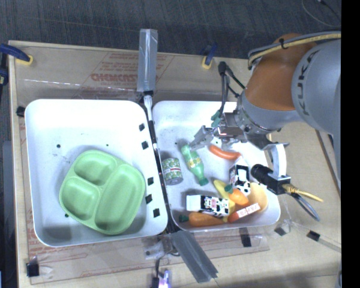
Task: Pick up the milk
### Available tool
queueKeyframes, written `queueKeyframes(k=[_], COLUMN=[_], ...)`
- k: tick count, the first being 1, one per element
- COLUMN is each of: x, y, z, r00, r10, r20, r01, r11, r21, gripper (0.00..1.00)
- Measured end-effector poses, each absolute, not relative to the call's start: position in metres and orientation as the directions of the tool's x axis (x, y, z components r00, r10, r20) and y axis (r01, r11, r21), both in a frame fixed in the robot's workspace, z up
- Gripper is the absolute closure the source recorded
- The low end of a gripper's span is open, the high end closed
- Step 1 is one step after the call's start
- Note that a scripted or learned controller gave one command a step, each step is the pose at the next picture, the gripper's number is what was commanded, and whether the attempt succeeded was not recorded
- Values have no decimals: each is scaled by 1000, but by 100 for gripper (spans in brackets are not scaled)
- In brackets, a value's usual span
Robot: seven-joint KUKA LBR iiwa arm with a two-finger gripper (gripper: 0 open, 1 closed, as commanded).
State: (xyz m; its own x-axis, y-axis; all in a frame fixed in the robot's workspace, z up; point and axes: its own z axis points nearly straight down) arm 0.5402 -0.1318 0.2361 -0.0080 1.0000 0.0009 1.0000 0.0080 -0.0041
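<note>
The milk (209,204) is a small white carton with black cow spots, lying on its side near the front wall of the right bin (168,116). A second cow-spotted pack (242,182) stands just behind it to the right. My gripper (209,134) hangs over the middle of the right bin, above the top of a green bottle (194,164) and beside a red sausage (224,153). It is well behind the milk and nothing shows in its grasp. The arm's grey and orange wrist (276,95) covers the bin's back right corner.
In the right bin, a small can (172,169) sits by the left wall, and a banana (223,189), a carrot (205,219) and orange pieces (252,203) crowd around the milk. The left bin (48,116) holds a green divided plate (103,191).
</note>
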Motion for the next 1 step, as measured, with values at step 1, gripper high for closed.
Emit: queueKeyframes(k=[1], x=[493], y=[-185], z=[279], r00=[36], r10=[999], r20=[-1], r01=[999], r11=[-36], r21=[-1], gripper=[0])
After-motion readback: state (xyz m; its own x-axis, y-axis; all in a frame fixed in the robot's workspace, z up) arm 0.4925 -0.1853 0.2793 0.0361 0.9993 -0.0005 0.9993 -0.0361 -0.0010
